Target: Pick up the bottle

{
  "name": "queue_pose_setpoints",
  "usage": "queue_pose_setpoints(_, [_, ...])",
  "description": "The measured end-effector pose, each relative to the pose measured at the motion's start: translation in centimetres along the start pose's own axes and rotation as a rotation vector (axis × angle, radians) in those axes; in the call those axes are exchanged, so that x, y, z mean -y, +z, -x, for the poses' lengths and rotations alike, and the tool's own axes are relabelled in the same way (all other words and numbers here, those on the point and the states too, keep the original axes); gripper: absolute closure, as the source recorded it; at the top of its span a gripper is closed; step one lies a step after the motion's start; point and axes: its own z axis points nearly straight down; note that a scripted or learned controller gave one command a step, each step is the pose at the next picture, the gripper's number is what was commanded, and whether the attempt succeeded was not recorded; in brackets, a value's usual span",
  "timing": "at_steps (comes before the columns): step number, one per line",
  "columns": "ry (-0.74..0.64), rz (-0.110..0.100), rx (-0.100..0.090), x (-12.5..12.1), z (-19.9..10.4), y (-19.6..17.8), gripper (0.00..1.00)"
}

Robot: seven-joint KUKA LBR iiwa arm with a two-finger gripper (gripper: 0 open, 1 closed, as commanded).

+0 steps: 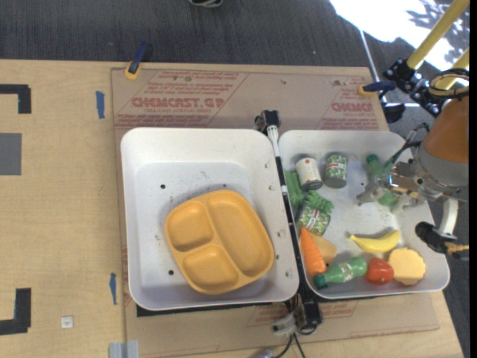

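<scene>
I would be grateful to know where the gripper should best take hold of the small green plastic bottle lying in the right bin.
Probably the small green plastic bottle at mid-body, from above, fingers across its width: it lies flat, carrot at its cap end, tomato at its base.

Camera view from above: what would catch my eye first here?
Probably the yellow divided plate, alone in the left bin. Next, the right bin crowded with toy food: a carrot, a banana, a tomato and a green bottle near its front edge. The gripper hovers over that bin's far right side.
</scene>
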Motion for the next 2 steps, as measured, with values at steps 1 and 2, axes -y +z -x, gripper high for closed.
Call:
queue_pose_setpoints(1, [-0.235, 0.004, 0.023, -2.5, -0.4, -1.4, 0.00])
queue_pose_setpoints(2, [-0.231, 0.005, 0.023, -7.7, -1.8, -1.4, 0.00])
